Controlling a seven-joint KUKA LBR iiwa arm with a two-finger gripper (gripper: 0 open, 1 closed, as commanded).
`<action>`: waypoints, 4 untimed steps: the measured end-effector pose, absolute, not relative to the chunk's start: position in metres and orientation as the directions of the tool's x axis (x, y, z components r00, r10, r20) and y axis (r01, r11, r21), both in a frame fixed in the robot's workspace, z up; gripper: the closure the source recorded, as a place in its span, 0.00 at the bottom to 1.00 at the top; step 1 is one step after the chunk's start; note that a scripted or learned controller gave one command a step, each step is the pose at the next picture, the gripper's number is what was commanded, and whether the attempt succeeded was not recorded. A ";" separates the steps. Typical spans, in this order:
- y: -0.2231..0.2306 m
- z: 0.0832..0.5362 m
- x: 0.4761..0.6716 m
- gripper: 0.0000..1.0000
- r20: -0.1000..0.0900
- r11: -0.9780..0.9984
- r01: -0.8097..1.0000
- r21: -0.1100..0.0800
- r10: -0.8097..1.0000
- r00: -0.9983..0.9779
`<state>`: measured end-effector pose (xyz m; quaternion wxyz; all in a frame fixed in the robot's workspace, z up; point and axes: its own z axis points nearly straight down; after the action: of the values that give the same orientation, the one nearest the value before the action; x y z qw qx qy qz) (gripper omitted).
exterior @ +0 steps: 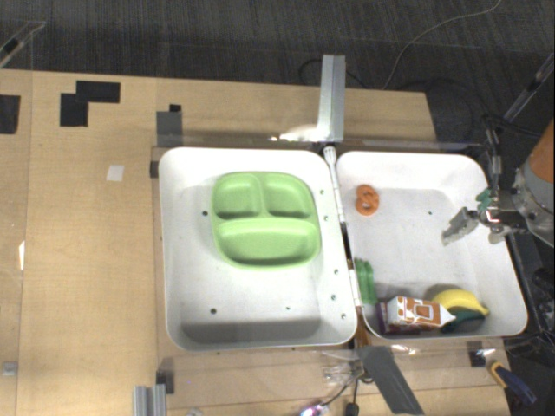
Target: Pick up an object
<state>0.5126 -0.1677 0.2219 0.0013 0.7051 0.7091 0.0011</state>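
The right bin [416,167] holds several objects. A small orange pretzel-shaped piece [368,200] lies near its back left corner. A thin green item [364,281] rests along its left wall. At the front lie a brown and white carton [416,315] and a yellow banana [460,301], with a dark object [471,321] under the banana. My gripper [475,226] hangs over the bin's right side, above bare floor, well apart from every object. Its fingers [457,225] stand spread open, with nothing between them.
A green divided plate [264,217] sits in the left bin [186,310]. A metal post [333,98] stands behind the wall between the bins. Bare white floor spans the middle of the right bin.
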 end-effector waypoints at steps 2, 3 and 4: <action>-0.091 0.152 0.671 0.00 -0.001 0.126 0.992 0.008 0.992 -0.126; -0.088 0.089 0.663 0.00 -0.003 0.178 0.984 0.011 0.984 -0.178; -0.104 0.089 0.672 0.00 -0.002 0.131 0.991 0.010 0.991 -0.131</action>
<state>0.6715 -0.1036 0.0885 0.0040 0.6591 0.7520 0.0028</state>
